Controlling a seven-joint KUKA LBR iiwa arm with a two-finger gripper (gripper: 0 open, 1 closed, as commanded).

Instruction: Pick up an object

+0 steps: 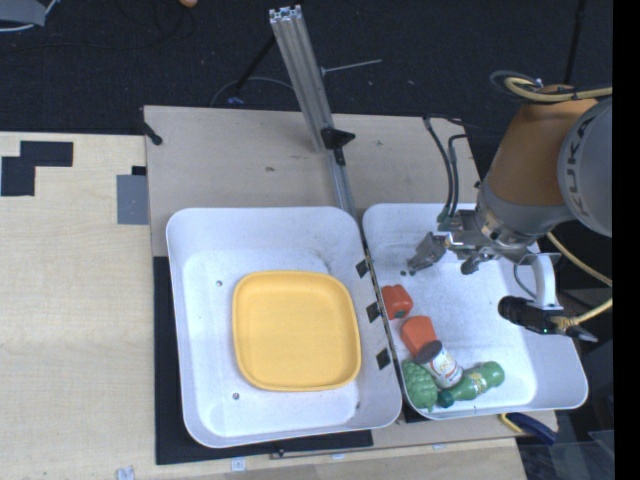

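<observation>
While the arm (545,168) hangs over the right bin (560,393), nothing has been lifted: the pick is not yet made. The gripper (440,253) sits at about 11 o'clock in that bin, above bare floor. Its fingers look slightly parted, with nothing between them.

Candidates all lie along the bin's 7 to 9 o'clock side. A small orange block (397,300) is against the left wall at 9 o'clock, below and left of the gripper and apart from it. A second orange piece (417,334) lies just at 5 o'clock from the first. A bottle (440,364) with a dark cap touches it. Green items (472,382) are heaped at 6 to 7 o'clock, touching the bottle.

The left bin (190,238) holds a yellow plate (297,330), centre.

Judgement: early stage. Left to do: choose a target, descend, close, lift. Nearest candidate is the first orange block; its position against the wall may hamper the fingers.
</observation>
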